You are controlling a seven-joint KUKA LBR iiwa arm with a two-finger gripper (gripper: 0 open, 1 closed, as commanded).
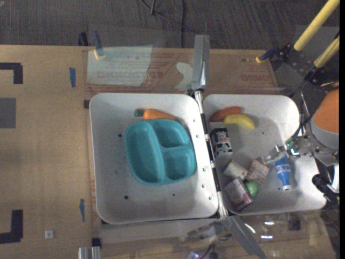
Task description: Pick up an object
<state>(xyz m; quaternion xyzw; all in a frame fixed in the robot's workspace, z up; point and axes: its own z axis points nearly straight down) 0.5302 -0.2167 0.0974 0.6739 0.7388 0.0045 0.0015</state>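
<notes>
The right bin [269, 104] holds several small objects. At its back lie an orange carrot-like piece [225, 113] and a yellow banana [239, 121]. A black-and-white carton [221, 142] stands by the divider. Toward the front are a pale small box [235, 170], a pinkish box [257, 171], a dark red packet [237, 192] and a green round piece [252, 188]. A blue-and-white bottle [283, 174] lies at the right. My gripper [280, 152] hangs low over the right bin, just above the bottle's top end, on the grey arm with its orange band [329, 116].
The left bin [108, 161] carries a teal divided plate [160, 150] with an orange carrot [156, 114] behind it. A metal rail [200, 69] runs along the divider at the back. Yellow-handled clamps [318, 20] stand at the back right.
</notes>
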